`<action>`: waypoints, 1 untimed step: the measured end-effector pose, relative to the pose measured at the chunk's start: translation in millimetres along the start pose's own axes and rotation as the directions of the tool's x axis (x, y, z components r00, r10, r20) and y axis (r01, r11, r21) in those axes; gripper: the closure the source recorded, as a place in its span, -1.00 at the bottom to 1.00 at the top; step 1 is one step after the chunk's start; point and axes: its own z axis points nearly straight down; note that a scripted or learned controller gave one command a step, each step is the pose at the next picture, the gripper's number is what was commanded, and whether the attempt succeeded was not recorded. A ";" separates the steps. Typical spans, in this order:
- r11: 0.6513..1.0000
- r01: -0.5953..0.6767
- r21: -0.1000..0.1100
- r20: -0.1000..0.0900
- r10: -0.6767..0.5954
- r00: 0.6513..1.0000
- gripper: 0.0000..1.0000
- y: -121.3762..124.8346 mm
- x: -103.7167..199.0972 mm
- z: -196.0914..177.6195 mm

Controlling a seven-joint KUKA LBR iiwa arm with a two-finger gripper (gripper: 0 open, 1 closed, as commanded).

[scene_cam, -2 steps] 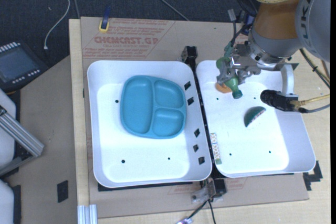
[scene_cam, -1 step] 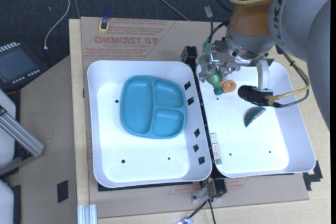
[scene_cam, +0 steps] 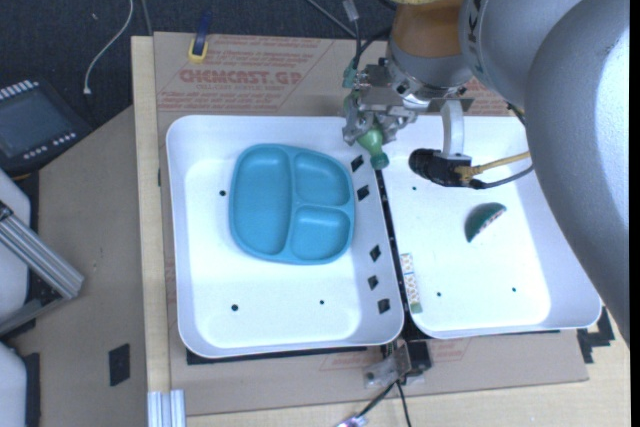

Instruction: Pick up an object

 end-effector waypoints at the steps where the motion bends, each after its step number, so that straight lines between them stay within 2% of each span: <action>1: 1.000 -0.004 0.001 0.001 0.004 1.000 -1.00 -0.8 -2.8 -1.1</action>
